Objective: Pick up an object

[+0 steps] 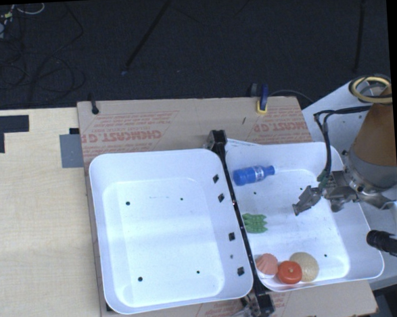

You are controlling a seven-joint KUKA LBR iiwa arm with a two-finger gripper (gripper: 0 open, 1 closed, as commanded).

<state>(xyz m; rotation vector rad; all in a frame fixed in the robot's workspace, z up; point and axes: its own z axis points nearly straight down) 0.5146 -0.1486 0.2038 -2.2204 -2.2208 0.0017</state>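
Note:
In the right bin [358,262] lie a blue bottle [253,175] on its side near the far left, a small green object [254,223] by the left wall, and at the near edge a pink round piece [266,263], a red round piece [289,272] and a tan round piece [305,265]. My gripper [305,204] hangs over the right half of this bin, to the right of the green object and well apart from every item. Nothing shows between its fingers.
The left bin [99,195] stands beside the right one, a black divider [233,213] running between them. Both rest on a cardboard sheet [155,123]. The arm's grey and orange body [377,149] comes in over the right bin's right rim.

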